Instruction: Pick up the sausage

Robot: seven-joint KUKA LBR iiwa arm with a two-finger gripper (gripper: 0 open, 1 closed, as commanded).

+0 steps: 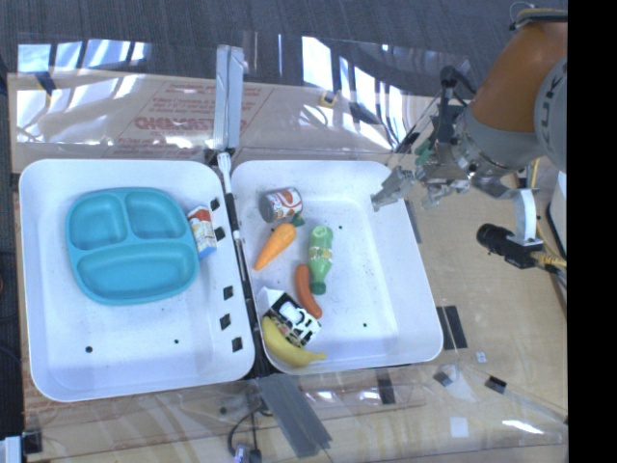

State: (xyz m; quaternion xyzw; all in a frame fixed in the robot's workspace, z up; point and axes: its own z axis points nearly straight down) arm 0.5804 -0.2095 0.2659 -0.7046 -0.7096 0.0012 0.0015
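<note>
We are at the very start of the pick, as we judge it: the gripper [400, 189] hangs over the upper right rim of the right bin [405, 307], carrying nothing, and whether it is spread or closed we cannot tell from this view. The sausage [308, 291] lies well apart from it, low in the middle of that bin — a reddish-brown piece slanting between the green bottle [320, 256] just above and the black-and-white object [294, 319] just below, which rests against the banana [287, 348]. The carrot [275, 244] sits to its upper left. The next move, we think, calls for travelling down-left over the sausage and descending cleanly between those close neighbours.
</note>
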